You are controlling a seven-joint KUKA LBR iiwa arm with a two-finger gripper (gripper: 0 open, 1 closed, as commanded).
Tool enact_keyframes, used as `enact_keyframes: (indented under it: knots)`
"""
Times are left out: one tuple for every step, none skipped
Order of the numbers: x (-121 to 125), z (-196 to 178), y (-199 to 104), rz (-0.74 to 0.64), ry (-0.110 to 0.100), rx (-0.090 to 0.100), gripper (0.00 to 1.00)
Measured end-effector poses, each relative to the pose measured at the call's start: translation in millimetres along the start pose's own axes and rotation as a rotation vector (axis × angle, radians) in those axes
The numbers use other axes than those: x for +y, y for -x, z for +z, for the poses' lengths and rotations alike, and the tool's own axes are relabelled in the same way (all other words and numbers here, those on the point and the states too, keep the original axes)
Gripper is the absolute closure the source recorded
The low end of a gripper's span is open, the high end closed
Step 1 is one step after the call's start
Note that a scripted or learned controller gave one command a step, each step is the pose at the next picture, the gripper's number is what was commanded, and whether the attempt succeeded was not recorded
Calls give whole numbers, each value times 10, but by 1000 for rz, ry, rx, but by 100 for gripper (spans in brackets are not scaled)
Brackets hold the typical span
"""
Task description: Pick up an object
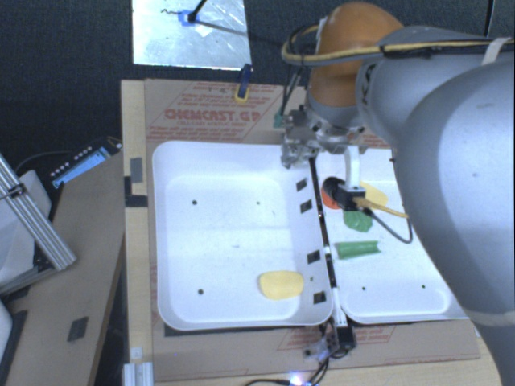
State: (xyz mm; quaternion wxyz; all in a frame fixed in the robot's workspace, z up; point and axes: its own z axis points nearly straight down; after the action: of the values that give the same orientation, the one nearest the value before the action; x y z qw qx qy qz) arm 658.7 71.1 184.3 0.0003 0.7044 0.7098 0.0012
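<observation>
Grey arm's gripper (pixel 318 155) hovers above the bins' divider, grip state unclear, near green pieces (pixel 356 249) awaiting picking.

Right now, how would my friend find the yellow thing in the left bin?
Look at the two white bins; take the left bin. Near its front edge, close to the divider between the bins, lies a flat, pale yellow oval. It lies alone on the white floor there, while the green pieces lie in the other bin.
</observation>
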Motion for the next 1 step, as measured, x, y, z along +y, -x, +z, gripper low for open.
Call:
enact_keyframes:
  knots:
    - [112, -3030, -405, 0, 19, 2, 100]
